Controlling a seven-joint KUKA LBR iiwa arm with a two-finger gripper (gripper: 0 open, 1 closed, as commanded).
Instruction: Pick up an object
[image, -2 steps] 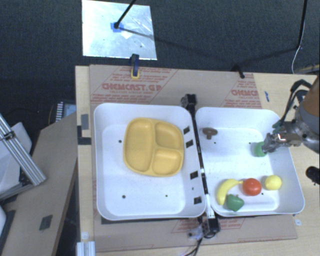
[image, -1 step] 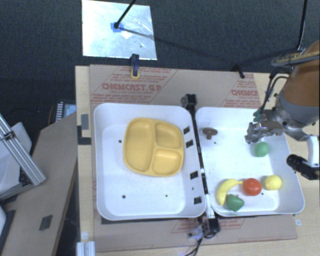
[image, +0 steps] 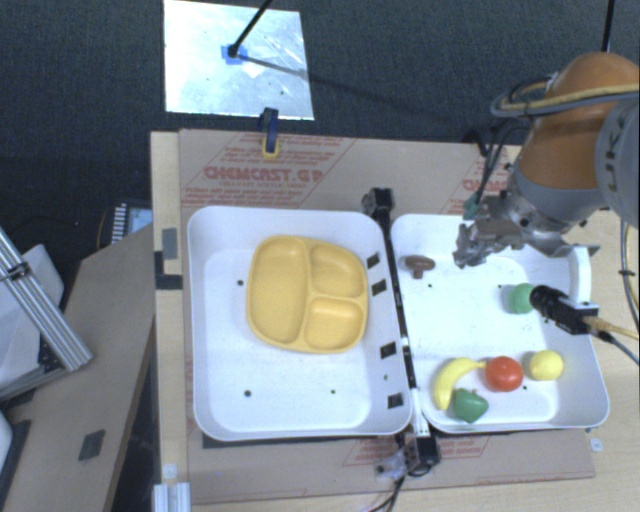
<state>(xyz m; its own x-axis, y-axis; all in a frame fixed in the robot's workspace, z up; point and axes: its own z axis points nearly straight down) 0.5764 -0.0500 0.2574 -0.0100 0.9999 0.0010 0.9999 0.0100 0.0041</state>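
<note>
My fingers (image: 470, 250) hung over the upper part of the right bin (image: 580, 405), just right of a small brown piece (image: 418, 265); I could not tell how far apart they stood. A banana (image: 452, 377), tomato (image: 503, 373), lemon (image: 545, 365) and green pepper (image: 468, 404) lay near the bin's front, a green ball (image: 517, 298) beside my wrist. The yellow tray (image: 305, 292) sat in the left bin (image: 215, 330).

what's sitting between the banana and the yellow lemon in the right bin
A red tomato lies between the banana and the lemon in the camera view, near the front of the right bin.
</note>
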